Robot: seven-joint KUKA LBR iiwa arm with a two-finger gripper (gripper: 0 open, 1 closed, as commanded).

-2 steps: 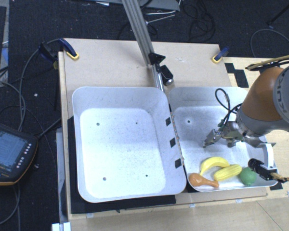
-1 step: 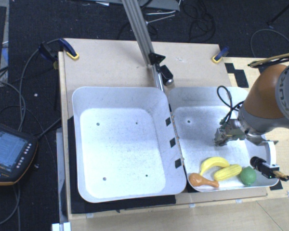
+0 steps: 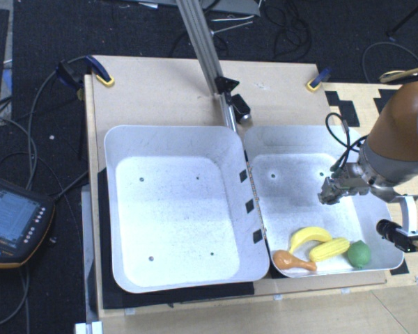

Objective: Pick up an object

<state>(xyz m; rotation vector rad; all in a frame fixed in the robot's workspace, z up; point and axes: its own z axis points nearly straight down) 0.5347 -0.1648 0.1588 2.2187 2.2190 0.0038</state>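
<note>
Pale wooden bench (image 3: pixel 160 92) bearing two shallow white bins (image 3: pixel 118 152), two-finger gripper (image 3: pixel 330 192) poised over the right one, grip unreadable, seemingly empty, yellow plastic banana (image 3: pixel 308 238), yellow corn cob (image 3: pixel 329 248), green lime (image 3: pixel 359 254), orange gourd-shaped toy (image 3: pixel 291 260) clustered below it.

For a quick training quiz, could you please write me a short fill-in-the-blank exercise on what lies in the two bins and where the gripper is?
1. The toy fruits all lie in the ____ bin of the camera view.
2. The banana is ____ in colour.
3. The round fruit at the right end of the group is ____.
4. The gripper hangs above the bin floor, farther from the camera than the ____.

Missing words: right; yellow; green; fruits
</note>
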